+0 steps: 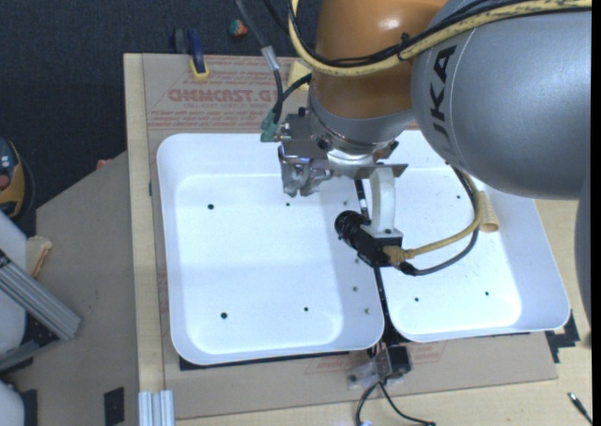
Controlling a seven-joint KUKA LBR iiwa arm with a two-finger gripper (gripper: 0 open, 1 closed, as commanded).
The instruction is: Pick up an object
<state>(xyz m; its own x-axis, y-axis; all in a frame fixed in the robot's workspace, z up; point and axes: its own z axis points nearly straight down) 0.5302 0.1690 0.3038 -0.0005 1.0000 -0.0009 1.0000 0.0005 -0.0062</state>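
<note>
My gripper (300, 178) hangs low over the far right part of the left white bin (244, 265), close to the wall it shares with the right white bin (470, 293). It is a small metal assembly below the wrist, seen from above. The orange band (376, 30) and the grey arm (516, 77) cover the far half of the right bin and whatever lies there. Nothing shows between the gripper's tips from this angle.
A black connector with a tan hose (376, 244) dangles from the wrist over the divide between the bins. The bins rest on a cardboard sheet (216, 96). A blue and yellow clamp (196, 53) sits at the sheet's far edge. Aluminium framing (33, 297) lies at left.
</note>
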